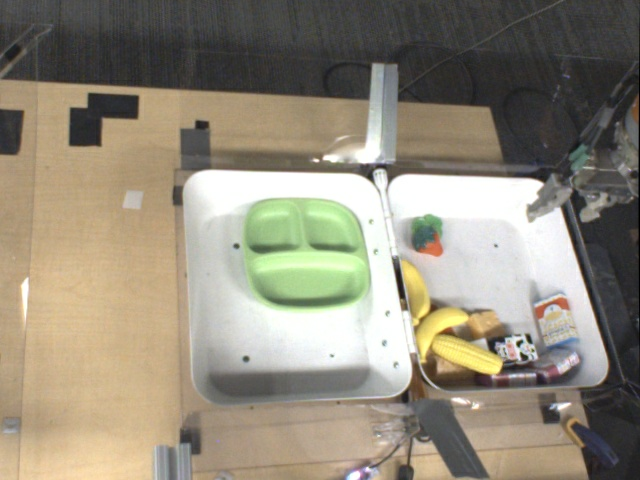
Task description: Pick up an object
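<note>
Bins: 2 white ones are sitting side by side, the left bin [205, 298] and the right bin [500, 193].
Me: my gripper [572, 190] is hovering over the right bin's top right corner, gripping nothing.
My jaws: I cannot tell how wide they are standing.
Tray: a green tray [303, 251] is lying in the left bin.
Strawberry: it [428, 234] is resting alone near the right bin's upper left.
Banana: it [423, 313] is lying against the divider.
Corn: it [464, 352] is sitting just below the banana, among small packs.
Can: it [555, 321] is leaning by the right wall.

Lab: bench [90, 298], white bins [210, 368]
</note>
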You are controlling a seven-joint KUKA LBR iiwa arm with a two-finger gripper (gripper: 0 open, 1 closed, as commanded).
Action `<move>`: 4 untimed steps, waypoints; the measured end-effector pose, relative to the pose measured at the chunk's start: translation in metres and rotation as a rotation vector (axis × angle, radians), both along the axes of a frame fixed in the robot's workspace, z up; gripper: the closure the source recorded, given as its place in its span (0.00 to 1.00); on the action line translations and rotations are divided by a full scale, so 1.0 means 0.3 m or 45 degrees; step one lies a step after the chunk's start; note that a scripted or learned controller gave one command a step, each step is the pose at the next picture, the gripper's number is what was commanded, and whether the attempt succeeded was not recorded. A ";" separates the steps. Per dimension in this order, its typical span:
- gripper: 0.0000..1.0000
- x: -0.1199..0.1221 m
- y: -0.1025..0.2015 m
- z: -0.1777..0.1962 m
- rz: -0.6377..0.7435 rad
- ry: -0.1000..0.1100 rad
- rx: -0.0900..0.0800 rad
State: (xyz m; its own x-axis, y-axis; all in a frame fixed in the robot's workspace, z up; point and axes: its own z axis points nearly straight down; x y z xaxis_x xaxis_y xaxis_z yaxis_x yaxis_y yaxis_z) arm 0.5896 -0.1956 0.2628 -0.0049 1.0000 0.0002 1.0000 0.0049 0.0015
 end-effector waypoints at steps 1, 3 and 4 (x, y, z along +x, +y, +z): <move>0.00 0.053 -0.018 -0.334 0.106 -0.004 -0.002; 0.00 0.207 0.328 -0.580 0.305 -0.011 -0.001; 0.00 0.057 0.227 -0.575 0.504 -0.014 -0.006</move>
